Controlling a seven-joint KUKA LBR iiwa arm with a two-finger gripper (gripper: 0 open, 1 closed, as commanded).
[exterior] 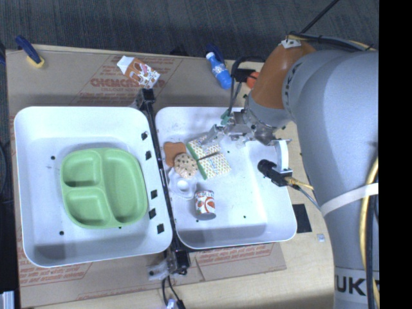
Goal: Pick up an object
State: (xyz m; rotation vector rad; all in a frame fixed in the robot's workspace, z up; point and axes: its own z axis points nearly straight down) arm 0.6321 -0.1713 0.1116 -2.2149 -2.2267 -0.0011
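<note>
Camera view from above, big grey arm reaching from the right, gripper low over the right bin, touching a green patterned box, cookie just left, small can nearer, green tray in the left bin.

I see two white bins. Pale green divided tray in left-of-frame bin. In right-of-frame bin: green-and-white patterned packet, speckled brown round piece, plain orange-brown piece, small can white with orange-red marks. Arm grey, orange band upper right. Blue clamp top centre. Cardboard tan with red print.
</note>
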